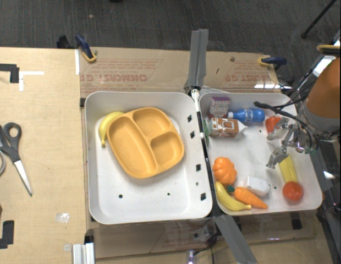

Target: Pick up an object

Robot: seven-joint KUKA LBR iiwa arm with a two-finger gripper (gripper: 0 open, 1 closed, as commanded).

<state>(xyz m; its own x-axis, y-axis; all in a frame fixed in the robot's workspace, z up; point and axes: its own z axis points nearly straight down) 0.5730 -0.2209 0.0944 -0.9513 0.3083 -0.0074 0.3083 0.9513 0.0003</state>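
Corn cob (289,169), one; bananas (230,198), two.

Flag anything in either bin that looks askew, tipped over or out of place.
The brown carton and blue bottle lie on their sides at the back of the right bin. In the left bin, a banana is wedged under the orange divided plate's edge. Nothing looks spilled or damaged.

Grey arm (323,100) enters from right, wrist angled down-left.

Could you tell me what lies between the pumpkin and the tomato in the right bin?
In the camera view, a small white block lies between the pumpkin and the tomato.
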